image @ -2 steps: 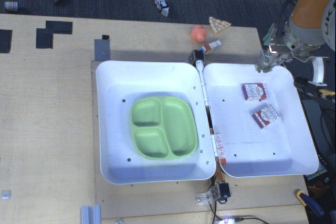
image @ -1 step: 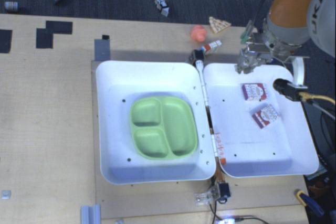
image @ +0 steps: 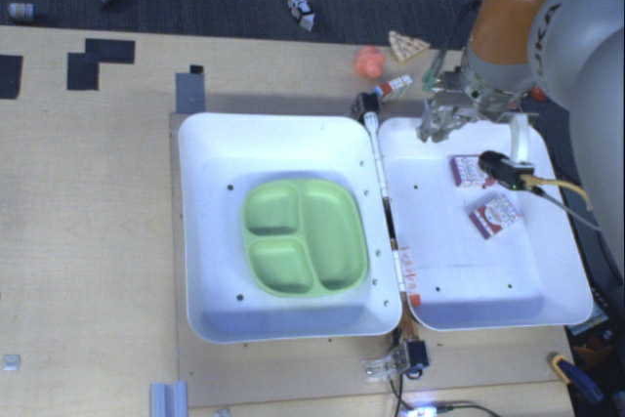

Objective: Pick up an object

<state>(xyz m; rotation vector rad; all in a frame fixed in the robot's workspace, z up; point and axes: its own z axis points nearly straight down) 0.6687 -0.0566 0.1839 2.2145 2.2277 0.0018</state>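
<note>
Pale wooden bench (image: pixel 88 239), dark carpet beyond its far edge. I read two white bins: left bin (image: pixel 210 210) carries a green divided tray (image: pixel 305 236); right bin (image: pixel 469 293) carries two small red-and-white packets, one (image: pixel 470 170) at about 1 o'clock from bin centre, the other (image: pixel 494 215) just right of centre at 3 o'clock.

The arm (image: pixel 547 5) sits over the bin's far edge, gripper (image: pixel 441 124) hanging at 11 o'clock, apart from both packets; whether its claw is wide or narrow I cannot tell.

Nothing lifted yet (approach and grasp remain, by my judgement).

Packet print too small to read.
</note>
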